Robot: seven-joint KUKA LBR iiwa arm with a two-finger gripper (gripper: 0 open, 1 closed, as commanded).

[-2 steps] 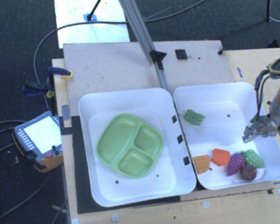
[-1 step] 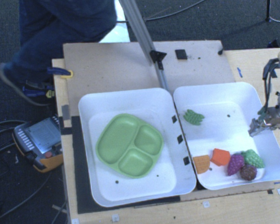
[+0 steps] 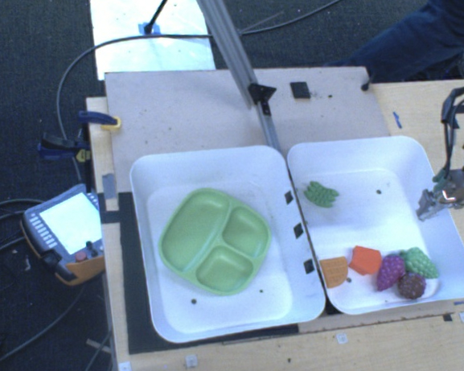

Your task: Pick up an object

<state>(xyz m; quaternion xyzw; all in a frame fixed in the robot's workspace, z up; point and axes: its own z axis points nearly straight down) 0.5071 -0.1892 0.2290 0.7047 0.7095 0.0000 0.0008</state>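
hovering at the right bin [image 3: 375,156] right rim, gripper [image 3: 437,201] jaw state i can't tell. candidates cluster front right: orange block [image 3: 366,259], purple grapes [image 3: 390,271]. i'd go for the lone green piece [image 3: 321,193], straight descent, centred.

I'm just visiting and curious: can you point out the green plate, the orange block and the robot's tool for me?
green plate [image 3: 214,240]: camera view, on the ridge between its compartments.
orange block [image 3: 366,259]: camera view, on its top face.
tool [image 3: 437,200]: camera view, at its tip over the right bin's edge.
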